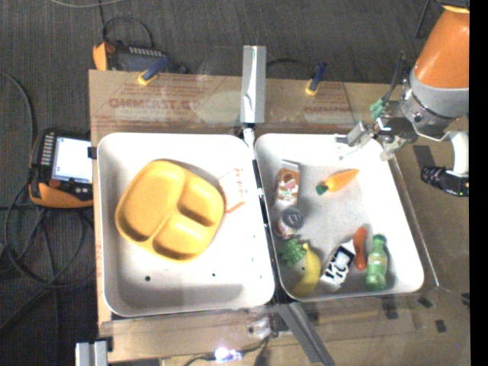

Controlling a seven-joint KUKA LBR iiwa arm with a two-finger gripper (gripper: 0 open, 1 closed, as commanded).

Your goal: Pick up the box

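Note:
The box [287, 183] is a small upright carton, printed white and orange-red. It stands in the right bin [408, 227] near the bin's left wall, toward the back. My gripper [372, 139] hangs over the far right corner of that bin, well to the right of the box and apart from it. It is open, and nothing sits between its fingers.
Close in front of the box stands a grey can [290, 221]. The right bin also has a toy carrot [339, 180], green leaves [287, 252], a yellow fruit [308, 270], a black-and-white pack [338, 264] and a green bottle [377, 260]. A yellow divided plate [169, 208] lies in the left bin [114, 280].

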